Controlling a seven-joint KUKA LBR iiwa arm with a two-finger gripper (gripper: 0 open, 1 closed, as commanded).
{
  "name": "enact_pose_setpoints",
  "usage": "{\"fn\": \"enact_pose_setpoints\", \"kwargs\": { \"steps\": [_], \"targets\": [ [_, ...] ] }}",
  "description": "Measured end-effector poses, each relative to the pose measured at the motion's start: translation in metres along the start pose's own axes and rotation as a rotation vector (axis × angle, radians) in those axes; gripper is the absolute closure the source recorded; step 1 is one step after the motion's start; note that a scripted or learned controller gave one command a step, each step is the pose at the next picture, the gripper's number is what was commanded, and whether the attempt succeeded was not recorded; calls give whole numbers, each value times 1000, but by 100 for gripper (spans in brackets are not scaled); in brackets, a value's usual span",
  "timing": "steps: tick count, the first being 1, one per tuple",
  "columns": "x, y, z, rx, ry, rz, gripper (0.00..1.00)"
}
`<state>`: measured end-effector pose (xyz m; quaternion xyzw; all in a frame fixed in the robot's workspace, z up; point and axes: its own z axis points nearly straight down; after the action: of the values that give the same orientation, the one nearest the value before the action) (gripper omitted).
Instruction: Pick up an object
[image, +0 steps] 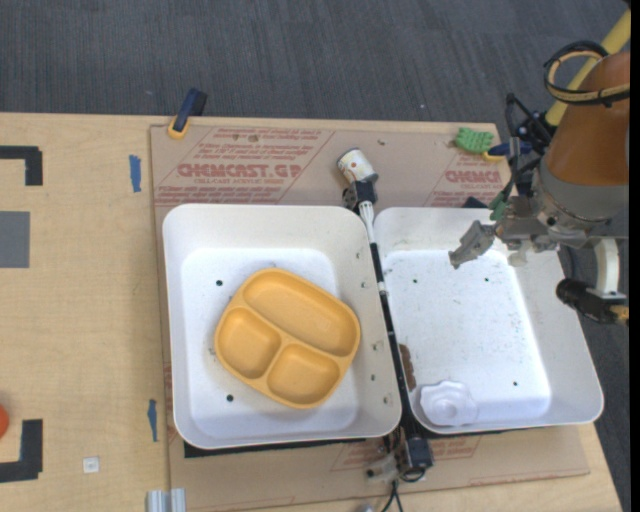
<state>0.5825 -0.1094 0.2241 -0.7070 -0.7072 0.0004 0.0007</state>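
The gripper hangs over the far right corner of the right bin; I cannot tell how its jaws stand. The nearest thing to lift, a small white lid, lies in that bin's near left corner. Approaching it from straight above, centred, would likely serve best.

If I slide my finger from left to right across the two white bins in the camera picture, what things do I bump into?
Left bin → yellow divided plate → right bin with a small white lid-like piece near its front-left corner → gripper at its far right.
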Motion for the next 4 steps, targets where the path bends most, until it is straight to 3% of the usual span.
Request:
{"fn": "enact_pose_setpoints", "kwargs": {
  "steps": [1, 2, 3, 4],
  "targets": [
    [10, -47, 139, -2, -1, -62, 0],
    [10, -103, 139, -1, 1, -163, 0],
    [-42, -42, 139, -4, -1, 104, 0],
    [12, -103, 139, 1, 2, 64, 0]
  ]
}}
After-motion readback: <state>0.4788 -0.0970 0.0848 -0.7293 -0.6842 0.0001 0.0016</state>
